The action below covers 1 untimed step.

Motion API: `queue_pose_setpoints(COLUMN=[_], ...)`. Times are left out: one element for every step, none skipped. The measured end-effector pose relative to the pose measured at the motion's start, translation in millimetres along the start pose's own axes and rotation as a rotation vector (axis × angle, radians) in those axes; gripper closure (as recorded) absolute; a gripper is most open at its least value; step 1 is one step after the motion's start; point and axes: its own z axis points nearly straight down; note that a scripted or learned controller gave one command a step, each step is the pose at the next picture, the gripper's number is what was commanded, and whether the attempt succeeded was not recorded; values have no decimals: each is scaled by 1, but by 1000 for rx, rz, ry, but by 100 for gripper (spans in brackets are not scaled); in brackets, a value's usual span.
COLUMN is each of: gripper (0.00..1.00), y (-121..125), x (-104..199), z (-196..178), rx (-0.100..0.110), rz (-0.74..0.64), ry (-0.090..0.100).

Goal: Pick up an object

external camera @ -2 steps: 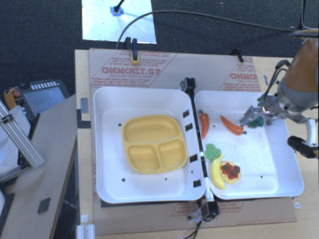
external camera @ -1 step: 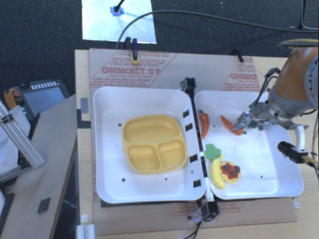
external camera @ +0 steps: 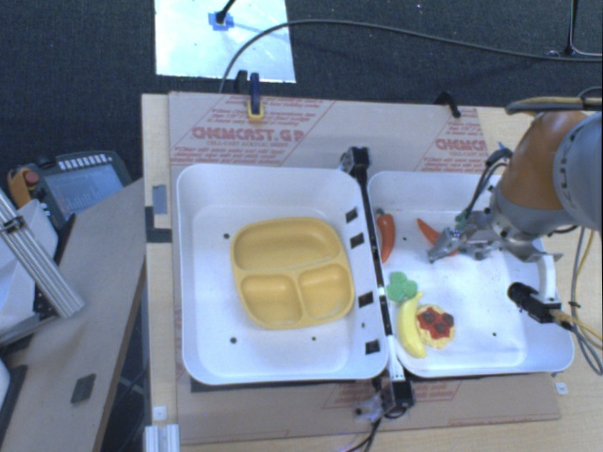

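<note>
Two white bins sit side by side on the surface: the left bin (external camera: 203,252) carries a yellow divided plate (external camera: 287,271), while the right bin (external camera: 490,337) has a red pepper (external camera: 386,235) against its left wall, a green broccoli piece (external camera: 402,285), a banana (external camera: 409,328) and a small pizza slice (external camera: 436,324) crowded together near the front. The hand (external camera: 450,243) hangs low over the right bin's back half, just beside an orange carrot (external camera: 429,230) and apart from the crowded toys; I cannot tell whether it is spread or pressed together.
</note>
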Motion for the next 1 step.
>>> queue_pose_setpoints(gripper=[100], y=[2], x=[-1], z=[-14], rx=[-6], rz=[0], ry=[-2])
